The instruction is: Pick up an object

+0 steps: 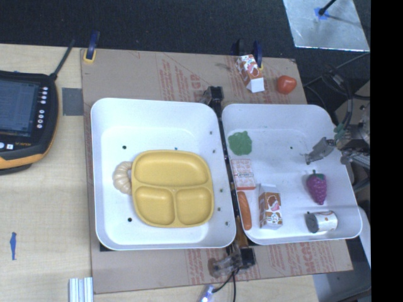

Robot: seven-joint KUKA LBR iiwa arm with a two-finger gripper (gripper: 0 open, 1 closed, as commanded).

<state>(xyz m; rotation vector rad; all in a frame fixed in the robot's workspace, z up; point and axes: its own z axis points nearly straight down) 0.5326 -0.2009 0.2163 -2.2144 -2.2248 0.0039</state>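
Gripper (pixel 317 154) sits at the right edge of the right bin (pixel 283 115), reaching in from the right, low over the bin floor near the right wall. Finger state: cannot tell. Nothing visible between the fingertips.

Right bin contents, relative to gripper:
- purple grape bunch (pixel 317 187): just nearer than the gripper, close by but apart from it, lying near the right wall.
- small can (pixel 322 221): on its side in the near right corner, nearer again than the grapes.
- small carton (pixel 270 209): near edge of the bin, left of the can, well apart from the gripper.
- orange carrot-like piece (pixel 245 210): lying along the left wall, just left of the carton.
- pink-and-white packet (pixel 243 173): by the left wall, beyond the carrot-like piece.
- green leafy piece (pixel 240 143): beyond the packet, about level with the gripper but across the bin from it.

Left bin (pixel 110 115): yellow divided tray (pixel 171 187) rests in the middle; a tan ridged object (pixel 122 177) touches its left side.

Outside the bins, on the cardboard sheet (pixel 151 74): a second small carton (pixel 250 72) and a red tomato-like object (pixel 286 84), both beyond the right bin. A teach pendant (pixel 24 118) lies on the bench at far left.
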